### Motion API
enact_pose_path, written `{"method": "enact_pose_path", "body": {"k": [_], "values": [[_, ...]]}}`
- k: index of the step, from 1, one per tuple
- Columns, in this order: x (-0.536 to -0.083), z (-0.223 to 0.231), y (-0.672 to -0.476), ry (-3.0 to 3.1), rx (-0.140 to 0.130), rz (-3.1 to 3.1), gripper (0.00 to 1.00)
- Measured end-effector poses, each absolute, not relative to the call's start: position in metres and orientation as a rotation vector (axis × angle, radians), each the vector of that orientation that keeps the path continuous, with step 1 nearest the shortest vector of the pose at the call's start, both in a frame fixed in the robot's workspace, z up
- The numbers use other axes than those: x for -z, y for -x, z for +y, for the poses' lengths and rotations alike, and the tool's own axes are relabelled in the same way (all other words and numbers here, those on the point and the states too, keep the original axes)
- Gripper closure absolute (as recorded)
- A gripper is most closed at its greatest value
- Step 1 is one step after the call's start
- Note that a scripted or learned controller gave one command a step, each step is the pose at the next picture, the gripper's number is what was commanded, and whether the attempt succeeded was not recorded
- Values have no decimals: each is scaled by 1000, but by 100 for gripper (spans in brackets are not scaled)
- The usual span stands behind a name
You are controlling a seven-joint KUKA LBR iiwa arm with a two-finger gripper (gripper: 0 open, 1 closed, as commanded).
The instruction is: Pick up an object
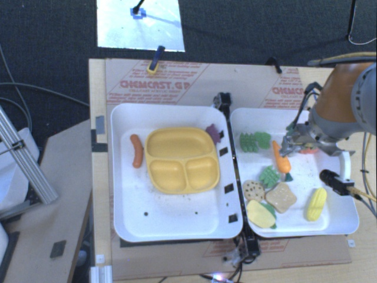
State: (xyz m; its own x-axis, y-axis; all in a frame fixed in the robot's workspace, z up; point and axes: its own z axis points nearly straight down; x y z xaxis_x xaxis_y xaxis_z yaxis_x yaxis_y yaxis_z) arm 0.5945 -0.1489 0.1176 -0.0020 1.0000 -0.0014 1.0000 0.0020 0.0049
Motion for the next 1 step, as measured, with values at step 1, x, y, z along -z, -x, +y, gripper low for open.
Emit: {"method": "enact_pose_path", "body": {"k": [1], "values": [[-117, -149, -594, -2217, -4, 2221, 0]]}}
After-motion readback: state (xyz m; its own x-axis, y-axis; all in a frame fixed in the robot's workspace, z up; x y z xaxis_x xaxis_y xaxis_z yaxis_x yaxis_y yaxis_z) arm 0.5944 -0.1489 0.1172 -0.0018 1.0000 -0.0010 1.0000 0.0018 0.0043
